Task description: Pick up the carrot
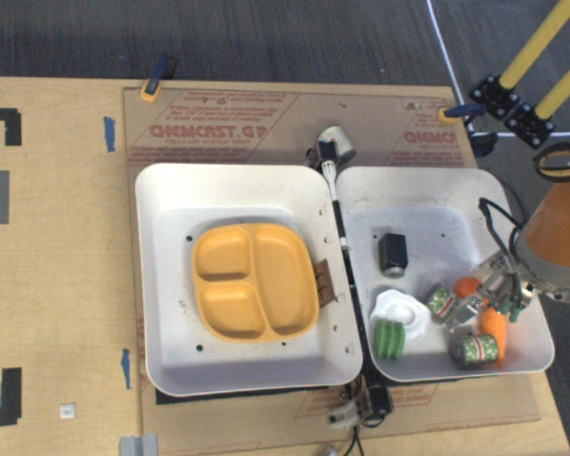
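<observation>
The carrot [494, 329] is a small orange piece lying near the front right corner of the right bin [427, 207], just behind a green can [476, 350]. My gripper [499, 291] hangs low over the bin's right side, directly behind the carrot and very close to its upper end. From this angle I cannot see whether it touches the carrot. The arm with its orange band [559, 228] comes in from the right and hides the bin's right rim.
Beside the gripper lie a red-orange item [467, 286] and a second green can [442, 302]. A white object [402, 312], a green ribbed item [389, 338] and a black block [392, 252] are further left. The left bin [161, 255] holds a yellow divided plate [255, 280].
</observation>
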You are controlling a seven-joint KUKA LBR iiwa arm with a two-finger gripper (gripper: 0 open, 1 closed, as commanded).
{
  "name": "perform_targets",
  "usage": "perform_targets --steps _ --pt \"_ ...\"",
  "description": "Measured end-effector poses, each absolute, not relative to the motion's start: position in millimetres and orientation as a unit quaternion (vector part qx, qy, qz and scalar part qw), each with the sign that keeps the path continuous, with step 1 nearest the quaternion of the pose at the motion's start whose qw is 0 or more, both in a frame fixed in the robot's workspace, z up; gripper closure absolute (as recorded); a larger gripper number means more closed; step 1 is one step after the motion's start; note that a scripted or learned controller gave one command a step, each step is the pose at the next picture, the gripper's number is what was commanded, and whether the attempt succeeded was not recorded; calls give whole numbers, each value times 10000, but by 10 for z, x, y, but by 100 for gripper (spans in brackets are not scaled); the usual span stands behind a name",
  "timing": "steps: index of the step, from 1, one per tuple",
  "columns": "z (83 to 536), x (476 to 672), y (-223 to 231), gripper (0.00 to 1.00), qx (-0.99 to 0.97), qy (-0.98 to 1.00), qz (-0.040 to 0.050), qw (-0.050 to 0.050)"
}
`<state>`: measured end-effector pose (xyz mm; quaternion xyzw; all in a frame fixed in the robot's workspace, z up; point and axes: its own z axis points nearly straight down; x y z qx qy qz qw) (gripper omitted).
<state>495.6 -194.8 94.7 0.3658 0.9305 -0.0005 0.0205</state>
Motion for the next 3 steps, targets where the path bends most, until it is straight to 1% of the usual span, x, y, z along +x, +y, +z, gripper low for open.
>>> perform_targets --steps 1,2,3 --pt "1050 4969 -1944 100 3660 9304 1 226" --pt "954 4937 -2092 100 2139 9766 20 232" --pt "967 4982 -2103 100 -25 9995 -23 315"
